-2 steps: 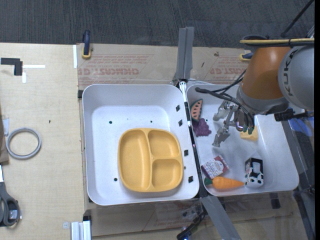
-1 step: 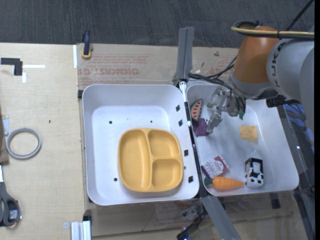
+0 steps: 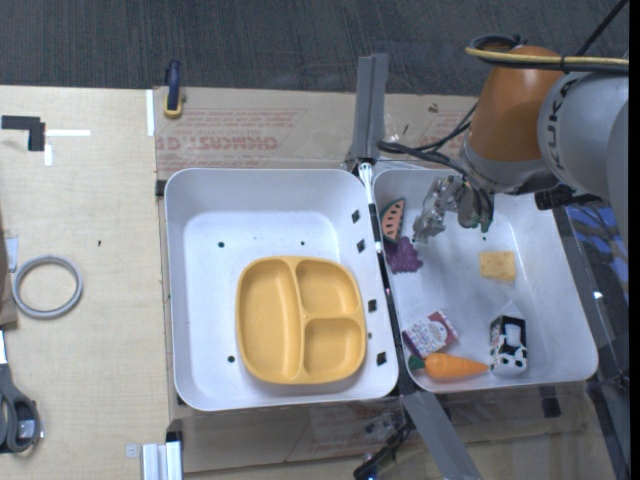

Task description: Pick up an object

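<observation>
My gripper [image 3: 452, 211] hangs over the upper left part of the right bin [image 3: 560, 298], with nothing visibly held in it. Just below and left of it lies a purple bunch of grapes [image 3: 403, 256], with a watermelon slice [image 3: 394, 216] against the bin's left wall. A yellow block [image 3: 497, 265] rests to the gripper's lower right. Near the front edge are a red and white packet [image 3: 431, 333], an orange carrot [image 3: 455, 367] and a black and white cow toy [image 3: 509, 345].
The left bin [image 3: 200, 218] holds a yellow divided plate [image 3: 300, 318]. A grey divider post [image 3: 370, 108] stands between the bins at the back. On the bench at the left lie a tape roll [image 3: 45, 286] and scissors [image 3: 15, 423].
</observation>
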Motion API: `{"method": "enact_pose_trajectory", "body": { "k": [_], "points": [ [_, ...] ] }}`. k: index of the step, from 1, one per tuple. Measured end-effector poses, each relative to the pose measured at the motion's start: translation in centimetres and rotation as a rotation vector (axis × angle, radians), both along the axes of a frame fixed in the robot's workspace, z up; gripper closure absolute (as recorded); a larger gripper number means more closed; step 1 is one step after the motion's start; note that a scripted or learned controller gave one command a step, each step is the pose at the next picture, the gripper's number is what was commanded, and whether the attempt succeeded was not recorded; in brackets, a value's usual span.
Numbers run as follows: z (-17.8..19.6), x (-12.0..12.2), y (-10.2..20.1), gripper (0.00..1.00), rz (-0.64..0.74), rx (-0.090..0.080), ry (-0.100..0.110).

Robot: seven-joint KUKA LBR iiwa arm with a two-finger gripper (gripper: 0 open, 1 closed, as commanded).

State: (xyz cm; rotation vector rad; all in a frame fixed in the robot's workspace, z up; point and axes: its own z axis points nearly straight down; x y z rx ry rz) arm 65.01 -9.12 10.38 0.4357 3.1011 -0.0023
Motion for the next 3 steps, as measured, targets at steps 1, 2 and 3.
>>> {"method": "enact_pose_trajectory", "body": {
  "k": [1,2,3],
  "points": [
    [8.9,-4.3,0.7,1.0,-0.043,0.002,0.006],
    [8.9,-4.3,0.7,0.0,-0.043,0.002,0.006],
    [0.8,-5.6,-0.8,0.0,-0.32,0.004,0.009]
  ]
}}
